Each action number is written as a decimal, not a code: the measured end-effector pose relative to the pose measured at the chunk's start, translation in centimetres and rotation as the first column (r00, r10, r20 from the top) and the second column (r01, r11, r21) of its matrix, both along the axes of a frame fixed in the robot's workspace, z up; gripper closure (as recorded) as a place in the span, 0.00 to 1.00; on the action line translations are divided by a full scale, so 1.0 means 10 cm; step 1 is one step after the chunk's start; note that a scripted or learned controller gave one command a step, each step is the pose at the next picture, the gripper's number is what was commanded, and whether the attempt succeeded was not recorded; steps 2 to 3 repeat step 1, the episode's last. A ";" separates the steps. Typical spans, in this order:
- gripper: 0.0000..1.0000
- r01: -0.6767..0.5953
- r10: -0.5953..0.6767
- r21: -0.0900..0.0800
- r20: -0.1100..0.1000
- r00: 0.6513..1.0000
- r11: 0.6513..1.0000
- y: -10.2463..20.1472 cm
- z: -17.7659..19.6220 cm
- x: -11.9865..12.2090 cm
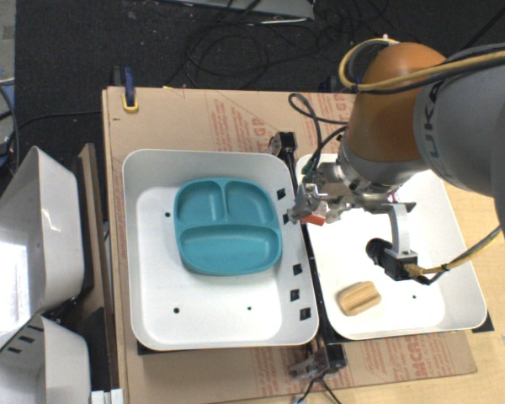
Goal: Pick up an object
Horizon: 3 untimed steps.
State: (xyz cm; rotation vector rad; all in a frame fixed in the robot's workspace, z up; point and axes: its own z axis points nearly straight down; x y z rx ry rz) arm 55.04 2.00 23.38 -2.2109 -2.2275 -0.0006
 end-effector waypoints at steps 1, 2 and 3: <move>1.00 -0.001 0.001 0.000 -0.001 1.000 1.000 0.57 -0.07 -0.17; 1.00 -0.001 0.001 0.000 -0.001 1.000 1.000 0.57 -0.07 -0.17; 1.00 -0.001 0.001 0.000 -0.001 1.000 1.000 0.57 -0.07 -0.17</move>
